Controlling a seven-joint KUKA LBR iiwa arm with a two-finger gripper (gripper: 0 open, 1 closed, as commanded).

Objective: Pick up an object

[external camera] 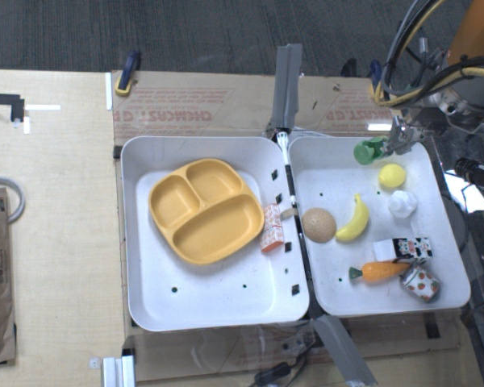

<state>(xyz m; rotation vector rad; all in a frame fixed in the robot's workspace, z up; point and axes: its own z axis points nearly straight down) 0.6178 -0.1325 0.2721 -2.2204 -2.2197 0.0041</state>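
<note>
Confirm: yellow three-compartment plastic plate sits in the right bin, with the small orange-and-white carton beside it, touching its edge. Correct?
Not quite. The camera view shows the yellow three-compartment plastic plate in the left white bin, not the right one. The rest holds: the small orange-and-white carton sits beside it, touching its edge. The right white bin holds the yellow banana and other small items.

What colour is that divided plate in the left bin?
Yellow-orange all over; the divided plate shows plainly in the camera view.
</note>
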